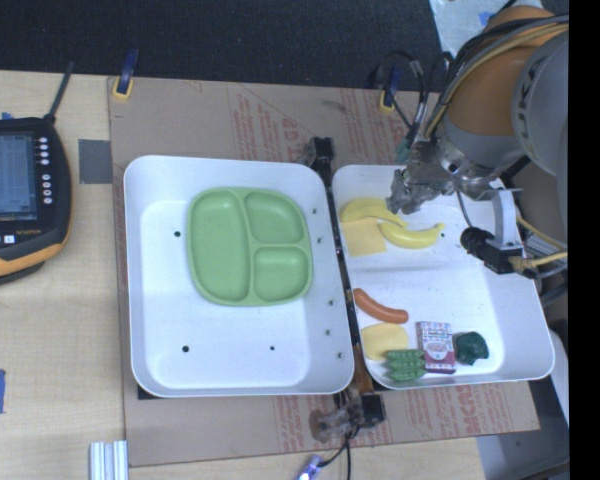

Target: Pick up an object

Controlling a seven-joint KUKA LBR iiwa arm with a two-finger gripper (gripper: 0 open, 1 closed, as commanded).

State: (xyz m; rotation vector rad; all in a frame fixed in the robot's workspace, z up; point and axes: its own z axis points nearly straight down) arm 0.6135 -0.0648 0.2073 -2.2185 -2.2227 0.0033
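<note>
My gripper [404,204] hangs low over the back of the right bin [490,298], just above the left part of a yellow banana [412,234]. A pale yellow cheese slice [360,230] lies beside the banana, to its left. Toward the front of the same bin lie a hot dog [381,308], a yellow block [382,338], a green pea pod [404,365], a red and white carton [435,347] and a dark green piece [471,346]. The fingertips are too dark and small to read.
The left bin [160,358] holds a green divided plate [249,245]. A teach pendant [15,198] lies on the bench at far left. The arm's orange band and cables [500,88] crowd the back right corner.
</note>
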